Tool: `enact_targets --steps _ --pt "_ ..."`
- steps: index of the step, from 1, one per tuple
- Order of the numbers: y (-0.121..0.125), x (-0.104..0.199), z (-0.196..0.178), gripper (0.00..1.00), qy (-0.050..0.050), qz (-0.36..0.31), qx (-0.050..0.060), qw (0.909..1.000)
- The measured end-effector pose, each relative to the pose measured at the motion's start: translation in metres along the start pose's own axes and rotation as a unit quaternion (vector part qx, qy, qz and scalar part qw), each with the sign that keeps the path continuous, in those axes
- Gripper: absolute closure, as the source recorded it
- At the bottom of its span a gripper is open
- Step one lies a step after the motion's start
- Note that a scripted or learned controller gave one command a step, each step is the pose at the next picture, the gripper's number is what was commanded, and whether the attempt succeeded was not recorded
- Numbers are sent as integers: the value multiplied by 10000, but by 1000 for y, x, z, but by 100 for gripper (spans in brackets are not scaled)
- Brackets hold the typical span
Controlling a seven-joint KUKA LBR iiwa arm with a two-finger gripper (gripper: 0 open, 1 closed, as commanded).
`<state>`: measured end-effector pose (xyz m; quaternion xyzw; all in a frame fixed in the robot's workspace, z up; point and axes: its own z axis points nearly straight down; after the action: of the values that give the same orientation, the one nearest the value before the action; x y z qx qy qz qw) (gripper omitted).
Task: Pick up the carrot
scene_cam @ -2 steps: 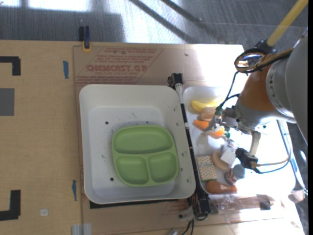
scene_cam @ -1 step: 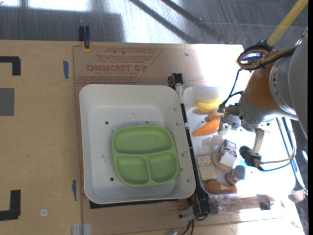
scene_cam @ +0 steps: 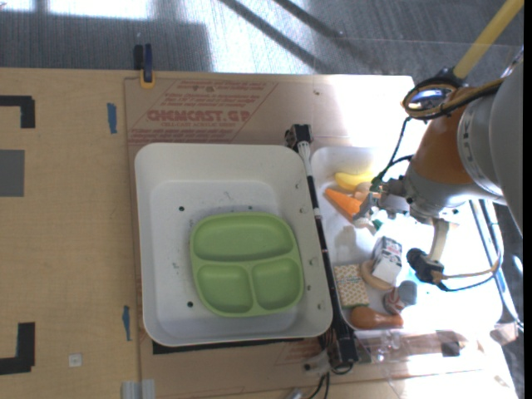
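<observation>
The carrot [scene_cam: 340,199] is an orange wedge lying in the upper part of the right bin [scene_cam: 342,238], its thick end pointing down-right. My gripper [scene_cam: 371,205] hangs low over the bin, right at the carrot's thick right end. The wrist hides where the two meet, so I cannot tell if they touch. The arm's orange band [scene_cam: 436,158] rises behind the gripper to the right.
A yellow piece [scene_cam: 353,178] lies just above the carrot. Below the gripper are a small white carton [scene_cam: 386,261], a checked square [scene_cam: 350,283], a grey lump [scene_cam: 406,292] and a brown sausage [scene_cam: 373,316]. The left bin [scene_cam: 158,223] holds a green divided plate [scene_cam: 246,263].
</observation>
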<state>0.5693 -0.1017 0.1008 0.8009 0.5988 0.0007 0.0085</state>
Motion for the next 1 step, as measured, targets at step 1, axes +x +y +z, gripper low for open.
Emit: enact_targets --steps 1 --pt "76 9 14 0 -35 963 391 9946"
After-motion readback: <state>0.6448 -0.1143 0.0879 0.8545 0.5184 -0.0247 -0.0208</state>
